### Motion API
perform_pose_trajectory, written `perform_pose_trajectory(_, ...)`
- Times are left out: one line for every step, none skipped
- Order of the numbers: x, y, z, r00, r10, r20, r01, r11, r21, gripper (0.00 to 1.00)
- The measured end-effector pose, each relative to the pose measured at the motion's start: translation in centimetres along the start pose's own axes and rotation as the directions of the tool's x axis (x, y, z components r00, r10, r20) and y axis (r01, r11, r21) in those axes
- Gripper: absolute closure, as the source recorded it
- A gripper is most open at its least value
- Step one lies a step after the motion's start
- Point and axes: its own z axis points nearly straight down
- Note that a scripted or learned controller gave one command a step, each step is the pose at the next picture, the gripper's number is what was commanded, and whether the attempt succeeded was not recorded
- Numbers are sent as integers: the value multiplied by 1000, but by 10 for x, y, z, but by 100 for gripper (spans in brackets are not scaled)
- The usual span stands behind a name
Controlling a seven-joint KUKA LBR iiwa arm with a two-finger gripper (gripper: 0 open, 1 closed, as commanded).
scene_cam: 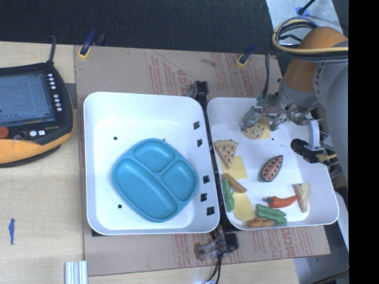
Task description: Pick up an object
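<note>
Camera view:
Arm [317,64]: reached in from the right, orange band above the wrist, bent down over the far end of the right bin [331,209].
Gripper [260,120]: low at the right bin's far left part, right at a yellow cheese piece [258,131]; could not tell whether open, closed or gripping.
Other food in right bin: pizza slice [225,151], yellow slab [237,167], dark seeded fruit slice [271,167], red pepper [282,202], green pod [271,212], bread wedge [302,195].
Left bin [98,114]: held a blue divided plate [155,179].
Bench, left edge: tablet controller [29,108], well apart from both bins.
</note>
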Motion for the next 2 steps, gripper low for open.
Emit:
perform_pose_trajectory(-4,-1,-12,1000,-2,4,2,1000,3,100)
perform_pose_trajectory(52,-19,-23,1000,-1,-1,1,1000,7,100)
